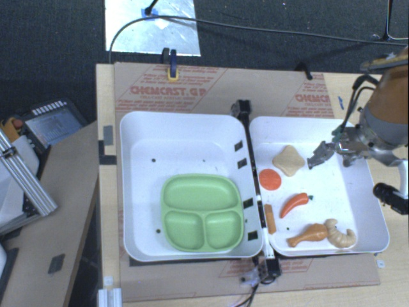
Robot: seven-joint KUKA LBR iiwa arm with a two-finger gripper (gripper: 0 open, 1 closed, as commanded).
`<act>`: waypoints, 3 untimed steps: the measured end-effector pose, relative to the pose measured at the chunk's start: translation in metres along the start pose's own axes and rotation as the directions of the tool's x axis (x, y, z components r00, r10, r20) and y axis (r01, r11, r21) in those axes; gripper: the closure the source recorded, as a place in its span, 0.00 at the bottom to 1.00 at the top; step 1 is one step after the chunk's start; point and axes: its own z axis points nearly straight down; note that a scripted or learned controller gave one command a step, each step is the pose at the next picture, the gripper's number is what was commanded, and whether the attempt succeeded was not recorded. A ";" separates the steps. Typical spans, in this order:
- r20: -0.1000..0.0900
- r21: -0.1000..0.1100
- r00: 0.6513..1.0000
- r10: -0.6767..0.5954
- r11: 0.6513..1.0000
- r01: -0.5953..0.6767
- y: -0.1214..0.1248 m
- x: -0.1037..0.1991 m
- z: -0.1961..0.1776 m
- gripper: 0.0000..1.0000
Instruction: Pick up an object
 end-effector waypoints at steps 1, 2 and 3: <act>-0.001 0.004 1.000 0.001 1.000 -0.001 0.006 0.002 0.060 0.00; -0.001 0.004 1.000 0.002 1.000 -0.002 0.004 -0.001 0.122 0.00; -0.001 0.002 1.000 0.002 1.000 -0.002 0.005 -0.001 0.144 0.00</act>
